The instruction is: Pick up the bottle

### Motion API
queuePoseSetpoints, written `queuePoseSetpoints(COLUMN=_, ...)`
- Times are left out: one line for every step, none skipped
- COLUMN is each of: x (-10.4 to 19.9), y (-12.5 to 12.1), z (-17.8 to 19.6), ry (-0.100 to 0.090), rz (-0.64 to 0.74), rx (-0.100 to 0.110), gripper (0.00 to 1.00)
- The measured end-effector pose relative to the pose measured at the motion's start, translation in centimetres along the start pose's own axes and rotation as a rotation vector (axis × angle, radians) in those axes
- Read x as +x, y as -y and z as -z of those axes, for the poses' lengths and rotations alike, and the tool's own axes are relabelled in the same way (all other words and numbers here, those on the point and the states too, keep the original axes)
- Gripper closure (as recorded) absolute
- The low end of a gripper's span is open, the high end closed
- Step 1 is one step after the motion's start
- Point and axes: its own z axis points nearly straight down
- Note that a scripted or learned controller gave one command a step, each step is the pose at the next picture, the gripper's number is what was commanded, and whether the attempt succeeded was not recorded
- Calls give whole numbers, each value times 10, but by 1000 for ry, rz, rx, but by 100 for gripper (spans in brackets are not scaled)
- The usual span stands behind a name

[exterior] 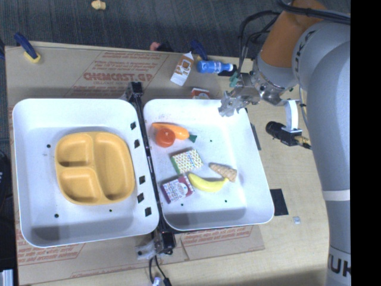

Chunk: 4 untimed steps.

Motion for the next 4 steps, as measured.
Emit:
queuePoseSetpoints(x=-21, y=38, z=7, ry=0, rz=306, rx=-2, gripper=100)
queuePoseSetpoints(x=-19, y=104, z=-66, ry=-1, rz=27, rx=0, gripper=100)
queuePoseSetpoints(x=3, y=148, z=-56, ry=-1, rz=44, rx=-1, gripper=100)
queuePoseSetpoints(x=45, y=171, z=-18, ry=-2, rz=303, rx=-1, gripper=100)
